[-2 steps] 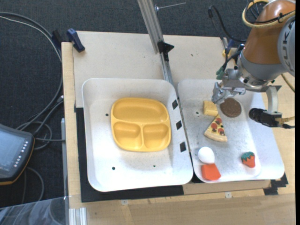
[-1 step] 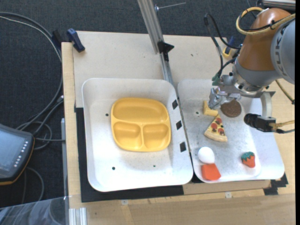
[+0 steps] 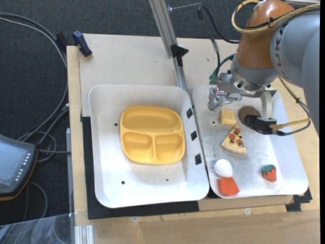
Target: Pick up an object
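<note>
The right bin [image 3: 292,156] holds several toy foods: a yellow cheese block [image 3: 228,117], a pizza slice [image 3: 234,140], a brown round cookie [image 3: 248,113], a white egg [image 3: 222,167], an orange piece [image 3: 228,186] and a strawberry [image 3: 269,172]. My gripper [image 3: 217,101] hangs over the bin's far left corner, just up and left of the cheese block, with nothing seen between its fingers. The grey arm with its orange band [image 3: 264,29] rises behind it.
The left bin [image 3: 101,136] carries a yellow divided plate [image 3: 152,134]. A metal post [image 3: 165,19] slants up from between the bins. A blue clamp [image 3: 82,42] sits at the bench's far left corner. Cables lie on the floor to the left.
</note>
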`<state>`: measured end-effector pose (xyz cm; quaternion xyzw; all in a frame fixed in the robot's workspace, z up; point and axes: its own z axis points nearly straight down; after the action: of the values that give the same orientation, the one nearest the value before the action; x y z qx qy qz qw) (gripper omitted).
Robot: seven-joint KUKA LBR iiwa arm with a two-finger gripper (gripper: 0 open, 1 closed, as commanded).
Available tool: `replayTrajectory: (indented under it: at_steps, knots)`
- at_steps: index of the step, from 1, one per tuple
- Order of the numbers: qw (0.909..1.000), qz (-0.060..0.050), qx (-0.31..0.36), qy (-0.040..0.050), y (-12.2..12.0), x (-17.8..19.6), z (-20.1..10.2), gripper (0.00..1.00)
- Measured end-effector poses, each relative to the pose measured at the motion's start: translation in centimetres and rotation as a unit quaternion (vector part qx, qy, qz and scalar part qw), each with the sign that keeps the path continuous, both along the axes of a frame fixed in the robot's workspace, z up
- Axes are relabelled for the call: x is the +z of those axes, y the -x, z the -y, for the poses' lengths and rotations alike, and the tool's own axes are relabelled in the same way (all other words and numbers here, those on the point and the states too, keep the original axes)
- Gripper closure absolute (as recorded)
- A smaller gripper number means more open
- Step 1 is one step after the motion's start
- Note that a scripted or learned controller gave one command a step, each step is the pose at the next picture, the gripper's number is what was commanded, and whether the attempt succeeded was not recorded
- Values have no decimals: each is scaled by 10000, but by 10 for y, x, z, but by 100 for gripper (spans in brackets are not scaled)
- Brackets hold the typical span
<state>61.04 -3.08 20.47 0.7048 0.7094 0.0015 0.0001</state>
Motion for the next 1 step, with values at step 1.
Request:
replayTrajectory:
  at_steps: [1]
  knots:
    - [10000,7,5,-4,-9,21,-53,100]
